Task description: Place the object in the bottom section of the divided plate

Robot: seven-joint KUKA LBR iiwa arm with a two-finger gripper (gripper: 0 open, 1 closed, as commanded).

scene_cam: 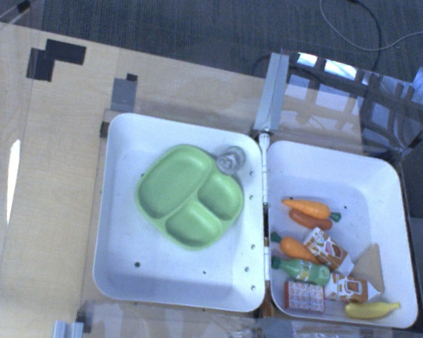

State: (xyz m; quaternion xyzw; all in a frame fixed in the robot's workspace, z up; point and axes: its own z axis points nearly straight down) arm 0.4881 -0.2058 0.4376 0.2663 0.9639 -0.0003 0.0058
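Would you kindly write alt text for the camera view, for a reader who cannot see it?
A green divided plate sits in the left white bin with nothing in its sections. The right white bin holds toy food: two carrots, a banana and small cartons.

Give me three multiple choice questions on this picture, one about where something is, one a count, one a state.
1. Which bin holds the green plate?
A. left
B. right
C. neither

2. How many carrots lie in the right bin?
A. one
B. two
C. five

3. What lies in the plate's sections?
A. a banana
B. a carrot
C. nothing

Answers: 1 A, the plate lies in the left bin. 2 B, one carrot lies above another. 3 C, all sections show bare green; the banana lies in the right bin.
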